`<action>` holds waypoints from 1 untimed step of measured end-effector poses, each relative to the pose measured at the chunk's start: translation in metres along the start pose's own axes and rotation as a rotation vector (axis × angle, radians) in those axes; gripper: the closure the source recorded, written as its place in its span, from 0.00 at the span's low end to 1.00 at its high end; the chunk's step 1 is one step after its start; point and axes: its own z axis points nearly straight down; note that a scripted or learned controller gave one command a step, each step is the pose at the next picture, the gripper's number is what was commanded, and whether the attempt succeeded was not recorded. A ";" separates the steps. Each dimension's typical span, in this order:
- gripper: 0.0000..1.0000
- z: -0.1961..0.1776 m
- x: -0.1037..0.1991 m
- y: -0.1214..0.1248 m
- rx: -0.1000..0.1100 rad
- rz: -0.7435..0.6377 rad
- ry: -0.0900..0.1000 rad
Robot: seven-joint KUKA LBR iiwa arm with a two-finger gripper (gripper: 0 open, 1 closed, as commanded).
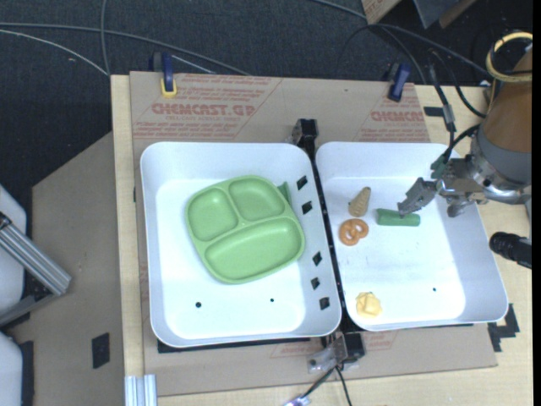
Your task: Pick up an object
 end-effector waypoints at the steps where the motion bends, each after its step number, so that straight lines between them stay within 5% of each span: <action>1: 0.00 0.047 -0.008 0.001 0.005 0.002 0.001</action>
